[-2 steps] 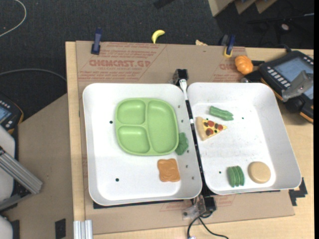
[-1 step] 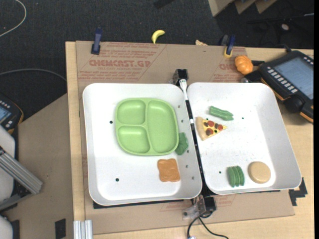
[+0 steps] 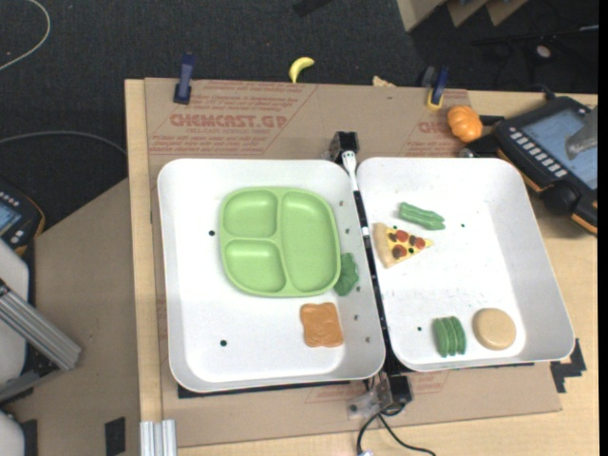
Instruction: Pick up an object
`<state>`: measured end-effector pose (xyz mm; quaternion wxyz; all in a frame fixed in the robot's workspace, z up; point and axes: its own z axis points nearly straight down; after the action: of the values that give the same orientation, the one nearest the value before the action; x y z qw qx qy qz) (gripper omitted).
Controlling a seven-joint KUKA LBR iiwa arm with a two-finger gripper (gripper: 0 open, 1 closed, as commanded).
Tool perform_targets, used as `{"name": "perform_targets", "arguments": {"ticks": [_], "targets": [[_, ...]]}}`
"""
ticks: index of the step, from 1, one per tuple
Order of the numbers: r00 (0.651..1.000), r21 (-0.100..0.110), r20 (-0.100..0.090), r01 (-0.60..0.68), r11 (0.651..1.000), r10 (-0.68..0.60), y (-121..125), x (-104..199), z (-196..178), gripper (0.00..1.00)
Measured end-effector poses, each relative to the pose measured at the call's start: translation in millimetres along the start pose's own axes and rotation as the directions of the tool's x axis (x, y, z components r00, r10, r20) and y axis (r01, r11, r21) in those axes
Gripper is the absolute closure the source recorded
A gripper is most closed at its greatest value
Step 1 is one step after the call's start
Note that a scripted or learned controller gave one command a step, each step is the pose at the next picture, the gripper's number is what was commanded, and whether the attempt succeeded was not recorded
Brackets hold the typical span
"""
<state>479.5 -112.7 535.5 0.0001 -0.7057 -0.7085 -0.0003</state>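
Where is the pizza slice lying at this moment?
The pizza slice lies in the right bin, near its left wall, just below a green bean pod.

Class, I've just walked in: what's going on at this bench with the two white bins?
Nothing is being handled at this moment. The left white bin holds a green divided plate, an orange toast piece and a small green toy at the plate's edge. The right white bin holds a pizza slice, two green vegetable toys and a tan round cookie.
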Motion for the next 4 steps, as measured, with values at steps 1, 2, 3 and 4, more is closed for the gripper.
{"name": "perform_targets", "arguments": {"ticks": [1, 2, 3, 4], "targets": [[1.000, 0.001, -0.001, 0.003, 1.000, -0.003, 0, 58, 0, 0.00], [1.000, 0.002, -0.001, 0.003, 1.000, -0.003, 0, 110, 0, 0.00], [1.000, 0.000, -0.001, 0.005, 1.000, -0.005, 0, 183, 1, 0.00], [1.000, -0.004, 0.000, -0.003, 1.000, 0.003, 1, 179, -11, 1.00]]}}
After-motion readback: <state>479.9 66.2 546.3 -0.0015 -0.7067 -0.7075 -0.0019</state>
